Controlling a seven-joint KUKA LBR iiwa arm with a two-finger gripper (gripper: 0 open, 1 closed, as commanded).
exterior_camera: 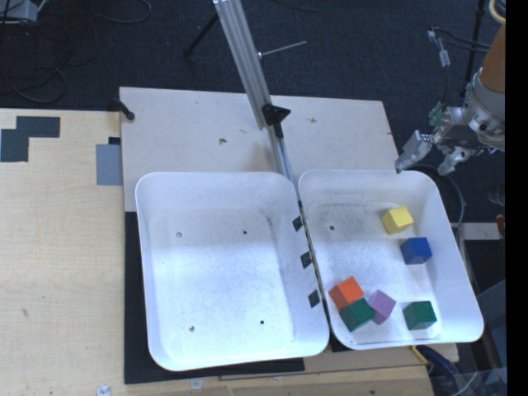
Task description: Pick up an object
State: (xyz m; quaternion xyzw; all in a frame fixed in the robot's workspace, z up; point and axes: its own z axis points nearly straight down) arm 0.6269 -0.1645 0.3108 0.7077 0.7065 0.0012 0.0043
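Observation:
The right bin (pixel 445 213) holds several small cubes. A yellow cube (pixel 397 219) and a blue cube (pixel 416 250) lie toward its far right. Near the front sit an orange cube (pixel 346 290), a dark green cube (pixel 356 313), a purple cube (pixel 381 305) and a green cube (pixel 420 314). My gripper (pixel 431 157) hangs above the bin's far right corner, off past the rim. It is open, its two fingers spread apart with nothing between them.
The left bin (pixel 165 221) stands beside the right one. A slanted aluminium bar (pixel 247 64) with a black clamp (pixel 275 114) runs down to the gap between the bins. Cables lie on the dark floor behind.

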